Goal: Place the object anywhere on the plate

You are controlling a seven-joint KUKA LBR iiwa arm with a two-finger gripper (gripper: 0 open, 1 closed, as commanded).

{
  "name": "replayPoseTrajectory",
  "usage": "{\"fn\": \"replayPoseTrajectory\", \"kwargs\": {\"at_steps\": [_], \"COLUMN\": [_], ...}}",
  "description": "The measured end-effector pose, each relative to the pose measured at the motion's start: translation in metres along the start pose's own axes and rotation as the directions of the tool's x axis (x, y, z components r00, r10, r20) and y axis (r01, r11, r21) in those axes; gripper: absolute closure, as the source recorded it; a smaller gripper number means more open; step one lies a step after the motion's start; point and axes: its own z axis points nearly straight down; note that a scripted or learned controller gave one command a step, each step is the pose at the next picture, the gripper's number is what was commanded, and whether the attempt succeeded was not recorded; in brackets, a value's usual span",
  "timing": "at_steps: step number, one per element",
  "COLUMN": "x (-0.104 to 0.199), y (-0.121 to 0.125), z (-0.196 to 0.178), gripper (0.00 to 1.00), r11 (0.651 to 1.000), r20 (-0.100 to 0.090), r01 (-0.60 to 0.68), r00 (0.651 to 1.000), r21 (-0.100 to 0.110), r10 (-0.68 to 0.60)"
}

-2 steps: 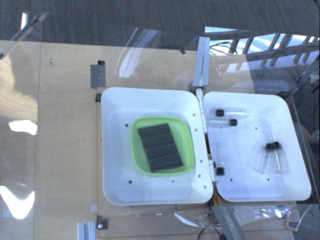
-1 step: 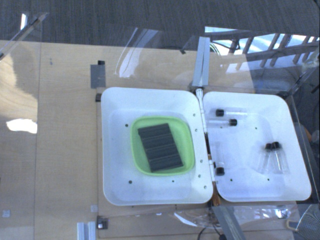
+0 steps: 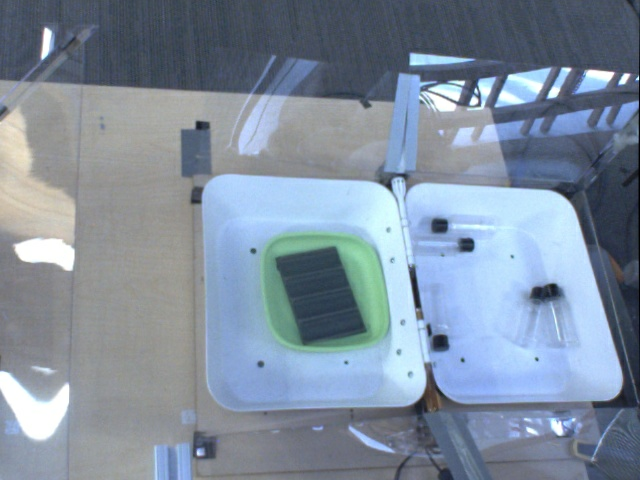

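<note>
While dark ribbed block point(image 3: 319, 295) already lies flat on green plate point(image 3: 372, 268) in left bin point(image 3: 225, 298), placing step looks finished. Clear vials point(image 3: 545, 313) scattered in right bin point(image 3: 590, 298). Gripper state: cannot tell. Next move, likely none, or pick vial.

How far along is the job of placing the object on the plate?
It looks done: the dark grey ribbed rectangular block lies flat on the light green square plate in the left white bin. Nothing is in hand. Several clear vials with black caps lie in the right white bin; whether they count is unclear.
</note>
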Motion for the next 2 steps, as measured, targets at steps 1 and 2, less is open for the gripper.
{"fn": "replayPoseTrajectory", "kwargs": {"at_steps": [1, 2], "x": [0.032, 0.073], "y": [0.027, 0.054], "z": [-0.008, -0.007], "gripper": [0.00, 0.00], "r11": [1.000, 0.990], "r20": [-0.002, -0.002], "r01": [-0.013, -0.140], "r00": [1.000, 0.990], "r21": [-0.002, -0.001], "r10": [0.013, 0.140]}}
